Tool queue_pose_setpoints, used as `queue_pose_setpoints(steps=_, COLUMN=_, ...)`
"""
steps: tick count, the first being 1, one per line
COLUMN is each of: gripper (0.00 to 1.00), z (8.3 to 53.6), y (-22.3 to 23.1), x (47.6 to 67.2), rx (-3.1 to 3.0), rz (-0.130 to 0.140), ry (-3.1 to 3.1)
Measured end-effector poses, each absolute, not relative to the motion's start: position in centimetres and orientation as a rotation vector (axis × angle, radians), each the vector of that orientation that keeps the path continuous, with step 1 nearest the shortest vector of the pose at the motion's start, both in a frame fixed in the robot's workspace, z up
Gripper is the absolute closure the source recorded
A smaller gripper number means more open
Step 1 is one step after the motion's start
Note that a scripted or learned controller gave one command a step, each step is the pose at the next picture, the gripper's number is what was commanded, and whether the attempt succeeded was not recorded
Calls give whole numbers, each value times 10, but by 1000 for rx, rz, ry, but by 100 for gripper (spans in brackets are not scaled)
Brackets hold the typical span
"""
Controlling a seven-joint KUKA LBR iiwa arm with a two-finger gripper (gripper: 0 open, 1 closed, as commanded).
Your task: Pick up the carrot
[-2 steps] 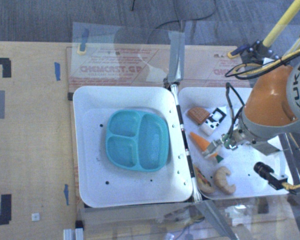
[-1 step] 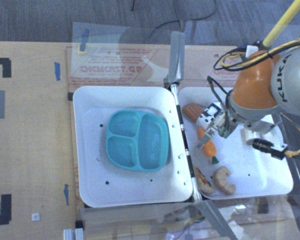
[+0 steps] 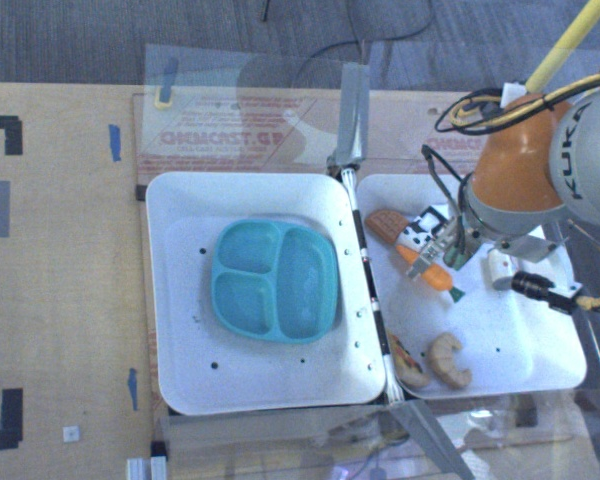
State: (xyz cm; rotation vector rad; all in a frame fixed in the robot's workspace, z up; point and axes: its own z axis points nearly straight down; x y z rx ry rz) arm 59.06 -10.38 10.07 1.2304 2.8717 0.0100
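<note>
Camera view shows the gripper [image 3: 432,258] low in the right bin [image 3: 540,368], seemingly pinching the carrot [image 3: 428,269] near its end, so it could pivot loose on lifting.

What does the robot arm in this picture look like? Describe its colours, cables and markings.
The arm is grey with a large orange band and dark "KUKA" lettering. Black and yellow cables loop beside it. The gripper is small, black and white.
</note>
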Motion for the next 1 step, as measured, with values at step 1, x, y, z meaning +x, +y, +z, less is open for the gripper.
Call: queue_pose_setpoints(steps=1, gripper=100, z=185, y=-62, x=567, rx=1557, rz=3, ry=2725)
